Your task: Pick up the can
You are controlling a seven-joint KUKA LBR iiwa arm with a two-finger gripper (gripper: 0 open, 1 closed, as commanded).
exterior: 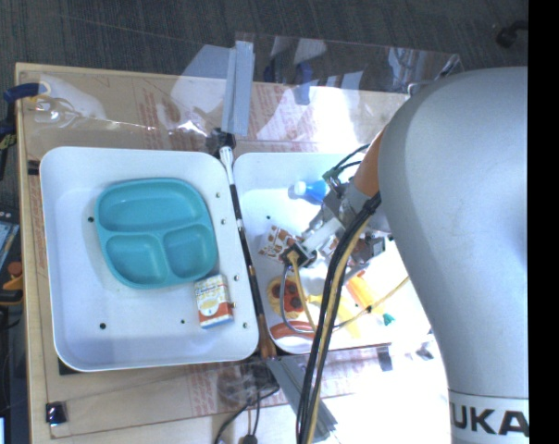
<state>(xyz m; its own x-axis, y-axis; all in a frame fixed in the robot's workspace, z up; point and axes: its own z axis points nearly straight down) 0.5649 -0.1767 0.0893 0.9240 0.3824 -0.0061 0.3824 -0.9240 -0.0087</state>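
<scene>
Camera view: gripper (295,253) is down inside the right bin (261,170), near its left edge, about halfway along it. Tip is a clutter of metal and yellow bits. Can't tell whether it is apart or closed, and nothing is visibly clamped in it.

Can (281,294): one, as far as I can make out. It's the orange-brown labelled piece just below the gripper tip in view, toward the right bin's lower left corner. It sits just beside the tip, not between anything. I can't tell whether they touch. A red-and-white item (293,327) lies right under the can against the bin's lower edge, too cramped to identify.

Other contents of the right bin, one of each:
- blue-capped bottle (307,191), above the gripper, toward the upper edge
- yellow item (359,292), right of the gripper, partly behind the cables (328,294) that run along the arm (465,229)

The arm's grey body covers the bin's right half.

Left bin (53,248), two things:
- one teal plate (155,229) with three compartments, roughly central, shifted toward the upper edge
- one small carton (213,301), near the lower right corner, just beside the plate's corner

Two bins in total, side by side on the bench (122,391), with a dark strip (241,239) running between them.
</scene>
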